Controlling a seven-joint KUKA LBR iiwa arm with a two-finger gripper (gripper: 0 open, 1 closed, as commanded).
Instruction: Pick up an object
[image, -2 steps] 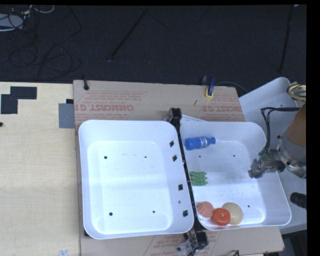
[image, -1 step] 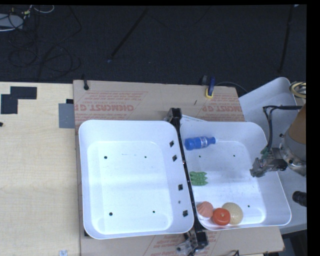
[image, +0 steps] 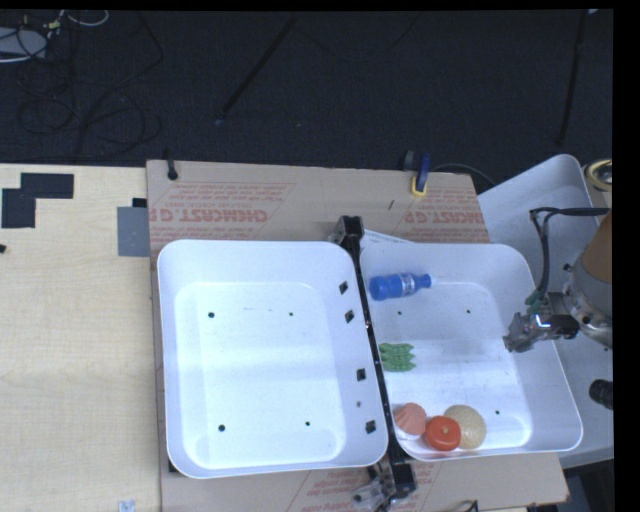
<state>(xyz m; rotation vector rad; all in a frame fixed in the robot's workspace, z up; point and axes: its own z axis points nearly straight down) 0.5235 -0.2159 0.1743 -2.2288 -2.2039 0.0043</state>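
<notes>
In the right bin lie several small objects. A blue bottle rests on its side near the far left corner. A green toy piece lies by the left wall. At the near edge sit a pink round piece, a red round piece and a beige round piece, close together. My gripper hangs at the bin's right side, well away from all of them. I see nothing between its fingers.
The left bin stands beside the right one, with a black divider between them. Cardboard lies under both bins. A blue and yellow clamp grips the cardboard's far edge. Black cables loop near the arm.
</notes>
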